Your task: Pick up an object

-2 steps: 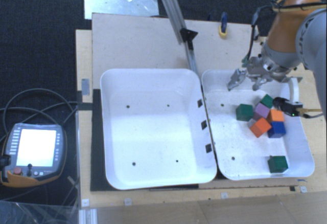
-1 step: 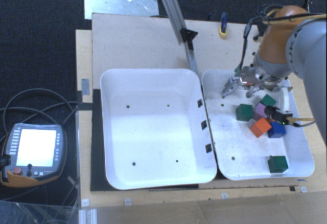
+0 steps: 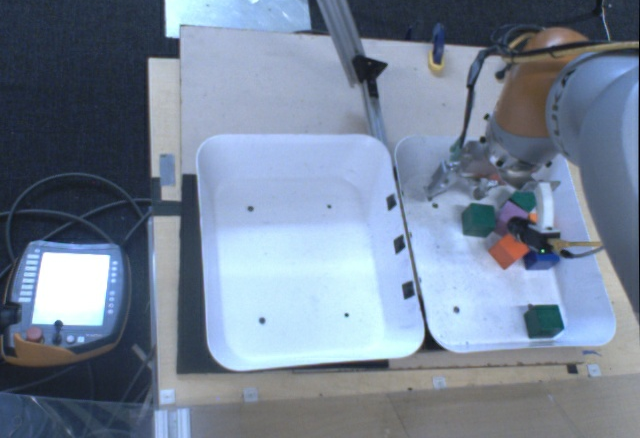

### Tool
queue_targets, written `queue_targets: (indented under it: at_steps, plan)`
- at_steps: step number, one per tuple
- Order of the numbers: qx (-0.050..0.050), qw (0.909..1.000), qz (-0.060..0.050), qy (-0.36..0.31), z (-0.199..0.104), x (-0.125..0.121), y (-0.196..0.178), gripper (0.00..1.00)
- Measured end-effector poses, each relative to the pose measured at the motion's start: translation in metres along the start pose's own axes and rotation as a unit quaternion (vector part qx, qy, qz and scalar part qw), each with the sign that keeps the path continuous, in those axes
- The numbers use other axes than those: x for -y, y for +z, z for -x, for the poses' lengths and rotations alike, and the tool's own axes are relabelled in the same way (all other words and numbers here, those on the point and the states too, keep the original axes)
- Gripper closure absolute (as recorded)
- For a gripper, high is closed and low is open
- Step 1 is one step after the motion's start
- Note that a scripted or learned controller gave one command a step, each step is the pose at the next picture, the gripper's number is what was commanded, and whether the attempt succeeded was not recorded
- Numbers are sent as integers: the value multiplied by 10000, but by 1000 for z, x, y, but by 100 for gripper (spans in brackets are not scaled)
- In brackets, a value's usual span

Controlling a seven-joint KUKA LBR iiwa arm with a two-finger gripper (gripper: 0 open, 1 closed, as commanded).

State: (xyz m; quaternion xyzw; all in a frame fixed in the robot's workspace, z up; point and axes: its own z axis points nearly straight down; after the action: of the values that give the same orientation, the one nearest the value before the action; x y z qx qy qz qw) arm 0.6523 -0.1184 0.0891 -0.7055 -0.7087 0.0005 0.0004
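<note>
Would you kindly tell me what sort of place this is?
Probably a robotics lab: a robot arm hangs over a white bin on a bench, and a teach pendant lies on the floor alongside.

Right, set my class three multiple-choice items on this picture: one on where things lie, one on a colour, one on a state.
1. The coloured blocks lie: A in the left bin; B on the bench outside the bins; C in the right bin.
2. The lone block near the right bin's front corner is: A yellow; B dark green; C red.
3. That lone block is: A resting on the bin floor, apart from the gripper; B lifted by the gripper; C stacked on another block.

Answers:
1 C, since every coloured block sits inside the right bin's walls.
2 B, since its top face is plainly dark green.
3 A, since it lies flat on the floor while the gripper hangs over the bin's far end.
</note>
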Motion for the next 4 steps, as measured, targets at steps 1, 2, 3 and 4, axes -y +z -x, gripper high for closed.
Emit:
queue_targets:
  at_steps: [1,2,3,4]
  plan:
    - [4,10000,30,-8,0,-2,-14,100]
    - [7,10000,54,-1,-1,-5,-79,100]
    - [8,10000,50,-1,-1,-7,-133,100]
    - [-10,10000,13,-26,-55,8,-138,100]
